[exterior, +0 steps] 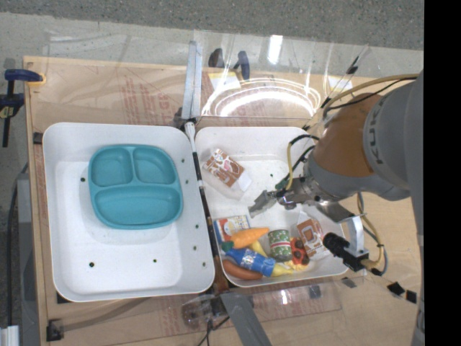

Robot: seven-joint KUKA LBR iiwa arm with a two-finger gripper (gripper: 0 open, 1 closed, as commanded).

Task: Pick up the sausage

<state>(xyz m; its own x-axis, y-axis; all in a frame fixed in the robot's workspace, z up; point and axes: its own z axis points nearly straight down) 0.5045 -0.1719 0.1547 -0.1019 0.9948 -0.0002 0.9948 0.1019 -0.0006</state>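
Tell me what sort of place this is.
Probably a robotics lab test bench: a robot arm reaches over two white bins, toy food fills one, and clamps hold the board.

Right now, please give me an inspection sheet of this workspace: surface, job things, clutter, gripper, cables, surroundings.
Surface: wooden bench bearing two white bins side by side; left bin, right bin.
Job things: sausage, reddish brown, lies at the right bin's near edge, partly under a blue item.
Clutter: carrot, can, packets and in the right bin; teal tray with three compartments in the left bin.
Gripper: gripper is above the right bin's middle, apart from the sausage; fingers unclear.
Cables: yellow and black cables loop at the wrist.
Surroundings: blue clamp at the bench's left edge; clear sheet behind the bins with glare.
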